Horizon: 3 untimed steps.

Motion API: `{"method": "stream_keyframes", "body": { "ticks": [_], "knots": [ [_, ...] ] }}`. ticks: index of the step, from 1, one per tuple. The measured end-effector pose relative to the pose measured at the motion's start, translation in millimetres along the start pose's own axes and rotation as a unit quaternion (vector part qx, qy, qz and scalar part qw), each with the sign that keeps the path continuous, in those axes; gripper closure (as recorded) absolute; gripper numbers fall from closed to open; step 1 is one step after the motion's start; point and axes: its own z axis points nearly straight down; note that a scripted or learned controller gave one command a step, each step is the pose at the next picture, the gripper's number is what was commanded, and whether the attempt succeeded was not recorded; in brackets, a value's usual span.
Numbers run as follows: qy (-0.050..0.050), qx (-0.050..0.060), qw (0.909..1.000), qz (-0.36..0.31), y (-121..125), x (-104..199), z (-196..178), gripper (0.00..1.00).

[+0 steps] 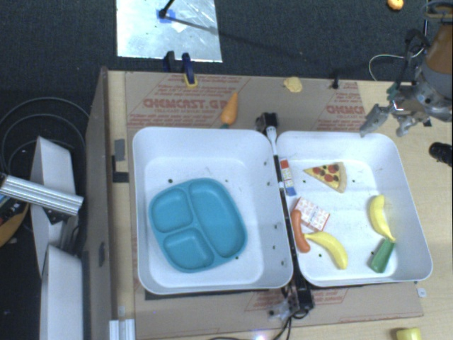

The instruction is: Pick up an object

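The right bin [396, 163] holds a pizza slice [328, 174], a pink-and-white patterned packet [312, 214], an orange sausage [300, 231], two yellow bananas [380, 217] [330, 247] and a green piece [381, 256]. My gripper [388, 119] hangs above the far right corner of that bin, past its rim. Its two fingers [371, 121] are spread apart with nothing between them. It is well clear of every object in the bin.
The left bin [145, 211] holds a blue divided plate [197, 223]. A carrot [229, 108] and a small yellow piece [293, 85] lie on the cardboard behind the bins. A clamp [267, 125] sits where the bins meet.
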Motion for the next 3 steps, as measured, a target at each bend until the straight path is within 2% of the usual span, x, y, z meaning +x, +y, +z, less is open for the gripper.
{"method": "stream_keyframes", "body": {
  "ticks": [1, 2, 3],
  "knots": [
    [0.002, 0.004, 1.0000, -0.002, -40.7, 69.7, 57.4, 0.00],
    [-0.003, -0.004, 1.0000, 0.001, -54.1, 72.6, 149.8, 0.00],
    [-0.001, 0.002, 1.0000, -0.003, -3.7, 98.6, 148.1, 0.00]
  ]
}}
